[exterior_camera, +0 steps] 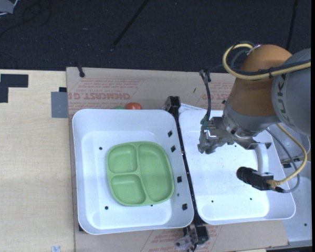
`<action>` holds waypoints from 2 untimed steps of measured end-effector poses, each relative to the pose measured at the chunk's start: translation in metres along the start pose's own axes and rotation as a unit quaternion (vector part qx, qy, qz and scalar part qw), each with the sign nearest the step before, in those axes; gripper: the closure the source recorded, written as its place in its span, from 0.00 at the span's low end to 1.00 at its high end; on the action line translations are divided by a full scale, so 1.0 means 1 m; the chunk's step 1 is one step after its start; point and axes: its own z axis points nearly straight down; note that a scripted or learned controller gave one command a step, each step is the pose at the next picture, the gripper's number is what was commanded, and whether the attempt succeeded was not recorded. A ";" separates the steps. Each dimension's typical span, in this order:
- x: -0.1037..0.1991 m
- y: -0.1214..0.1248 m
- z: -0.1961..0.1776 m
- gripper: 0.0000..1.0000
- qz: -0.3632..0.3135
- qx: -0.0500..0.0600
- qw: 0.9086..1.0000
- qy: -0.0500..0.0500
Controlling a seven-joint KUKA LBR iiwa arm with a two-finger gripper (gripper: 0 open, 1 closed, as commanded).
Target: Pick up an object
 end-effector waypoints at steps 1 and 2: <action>0.048 0.006 -0.003 1.00 0.000 0.000 1.000 0.000; 0.089 0.022 0.004 1.00 0.000 0.000 1.000 0.000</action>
